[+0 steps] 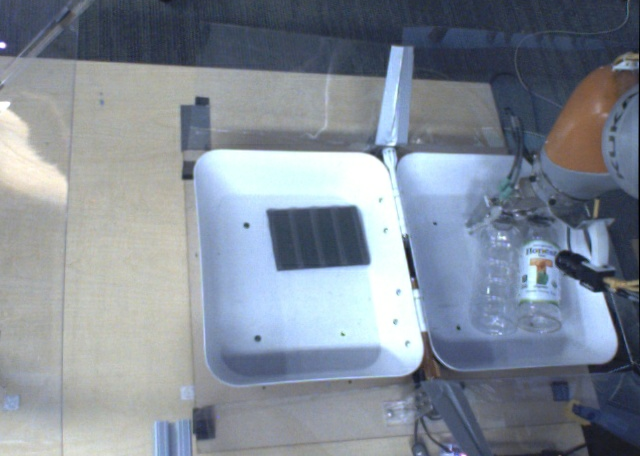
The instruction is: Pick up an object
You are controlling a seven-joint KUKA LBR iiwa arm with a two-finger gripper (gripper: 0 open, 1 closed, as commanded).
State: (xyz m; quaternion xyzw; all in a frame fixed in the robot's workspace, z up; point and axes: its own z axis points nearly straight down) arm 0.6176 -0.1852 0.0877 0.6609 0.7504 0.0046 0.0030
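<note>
At the frame's right, two clear plastic bottles lie side by side in the right bin (440, 244): an unlabelled bottle (494, 279) and a labelled bottle (540, 284). The claw (515, 202) hovers just above their caps; its state cannot be told. A dark ribbed mat (318, 237) lies in the left bin (230, 274).
</note>
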